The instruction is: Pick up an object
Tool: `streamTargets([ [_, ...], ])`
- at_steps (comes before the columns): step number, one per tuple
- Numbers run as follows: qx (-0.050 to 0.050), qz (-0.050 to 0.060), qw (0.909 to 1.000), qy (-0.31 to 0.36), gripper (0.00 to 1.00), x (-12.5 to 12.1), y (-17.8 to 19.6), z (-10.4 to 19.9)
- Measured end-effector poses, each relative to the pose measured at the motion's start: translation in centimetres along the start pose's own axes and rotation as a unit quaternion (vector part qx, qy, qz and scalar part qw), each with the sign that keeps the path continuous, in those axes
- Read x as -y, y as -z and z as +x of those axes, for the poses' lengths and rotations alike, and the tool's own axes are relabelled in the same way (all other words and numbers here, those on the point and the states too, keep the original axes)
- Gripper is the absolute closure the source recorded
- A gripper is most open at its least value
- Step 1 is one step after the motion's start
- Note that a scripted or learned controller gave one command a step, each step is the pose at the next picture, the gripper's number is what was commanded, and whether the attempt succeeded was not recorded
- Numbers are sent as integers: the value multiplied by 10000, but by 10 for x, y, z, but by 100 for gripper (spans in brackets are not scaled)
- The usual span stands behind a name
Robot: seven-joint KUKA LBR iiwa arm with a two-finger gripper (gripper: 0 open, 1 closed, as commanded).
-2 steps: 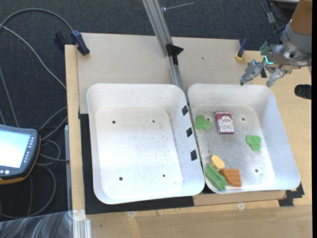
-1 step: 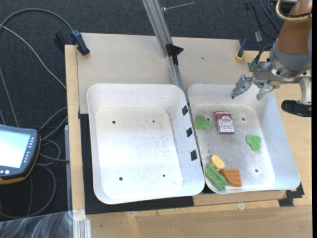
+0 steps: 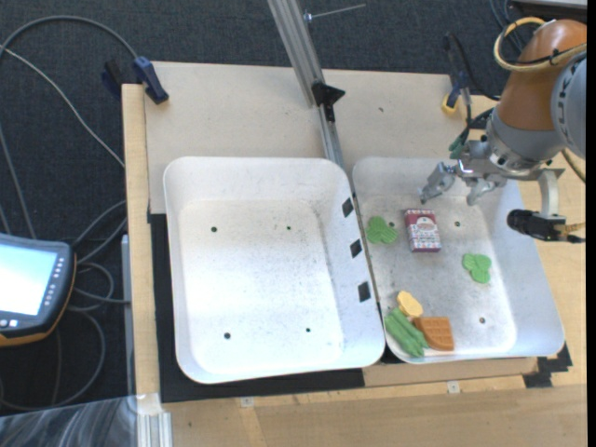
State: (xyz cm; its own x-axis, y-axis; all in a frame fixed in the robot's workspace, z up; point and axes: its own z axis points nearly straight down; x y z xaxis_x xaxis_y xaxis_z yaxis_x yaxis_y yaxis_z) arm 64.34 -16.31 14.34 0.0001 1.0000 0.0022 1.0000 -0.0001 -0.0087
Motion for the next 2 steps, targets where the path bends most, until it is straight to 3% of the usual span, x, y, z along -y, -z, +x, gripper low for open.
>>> streamTargets([
  [1,3,-46,10000,-4,0,-2,-50,1],
  [2,13,-83,10000,5,100,-4,-34,1],
])
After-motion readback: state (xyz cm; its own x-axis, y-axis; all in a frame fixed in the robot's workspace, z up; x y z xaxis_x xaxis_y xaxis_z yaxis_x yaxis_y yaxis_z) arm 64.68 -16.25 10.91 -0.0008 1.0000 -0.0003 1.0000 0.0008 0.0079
